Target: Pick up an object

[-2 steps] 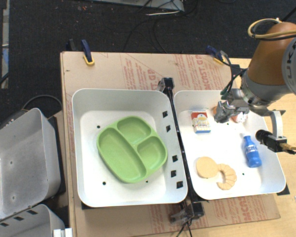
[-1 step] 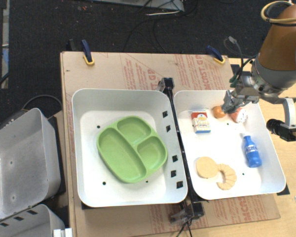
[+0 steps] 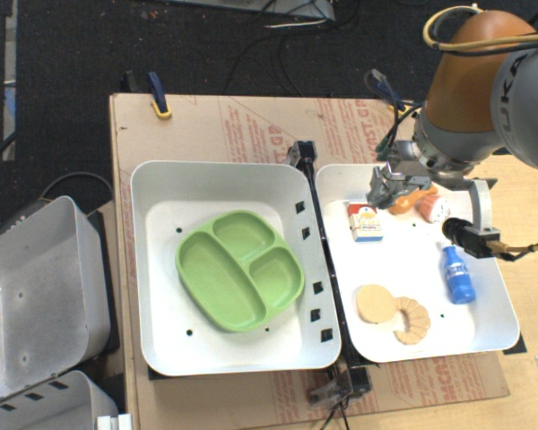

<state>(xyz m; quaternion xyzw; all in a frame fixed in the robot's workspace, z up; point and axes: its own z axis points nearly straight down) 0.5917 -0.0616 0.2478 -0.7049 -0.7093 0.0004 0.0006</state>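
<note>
The two-finger gripper [image 3: 393, 189] hovers at the 12 o'clock end of the right white bin [image 3: 498, 334], just above an orange carrot-like toy [image 3: 407, 203]; whether it is parted or closed cannot be told. A small red-and-white carton [image 3: 367, 221] lies at its 7 o'clock, a blue plastic bottle [image 3: 458, 275] at 4 o'clock. The left white bin [image 3: 152, 186] holds a green divided plate [image 3: 239, 270]. Recommended procedure: descend vertically, straddle the orange toy across its narrow axis, avoid the carton, then lift.

Arm [image 3: 484, 70]: I see it reaching in from the right, orange band above the wrist, bent downward.
Gripper [image 3: 390, 191]: low, at the arm's left end.
</note>
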